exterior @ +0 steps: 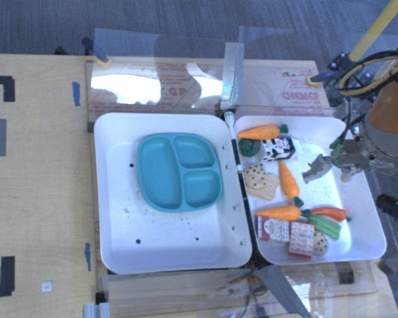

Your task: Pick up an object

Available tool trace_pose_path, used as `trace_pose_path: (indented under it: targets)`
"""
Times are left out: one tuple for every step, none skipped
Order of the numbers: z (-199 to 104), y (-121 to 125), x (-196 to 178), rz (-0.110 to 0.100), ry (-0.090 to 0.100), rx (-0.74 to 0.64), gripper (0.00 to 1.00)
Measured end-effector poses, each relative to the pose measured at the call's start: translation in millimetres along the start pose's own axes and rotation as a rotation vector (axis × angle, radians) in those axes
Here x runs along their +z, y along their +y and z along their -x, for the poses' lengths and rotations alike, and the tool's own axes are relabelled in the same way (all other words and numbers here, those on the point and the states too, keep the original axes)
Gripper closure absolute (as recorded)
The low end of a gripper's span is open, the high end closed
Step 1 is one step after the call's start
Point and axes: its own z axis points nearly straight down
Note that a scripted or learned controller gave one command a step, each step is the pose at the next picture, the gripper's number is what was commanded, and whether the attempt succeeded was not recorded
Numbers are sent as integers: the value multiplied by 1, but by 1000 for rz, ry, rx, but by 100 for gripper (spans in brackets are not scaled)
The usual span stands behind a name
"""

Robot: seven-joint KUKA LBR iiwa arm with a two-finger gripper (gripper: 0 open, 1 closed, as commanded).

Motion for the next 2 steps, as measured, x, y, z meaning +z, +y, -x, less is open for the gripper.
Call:
trace_pose_path:
  targets:
    - [-20,63,104,13,-3,-18,0]
    - [-21,65,96,12,0,-20,100]
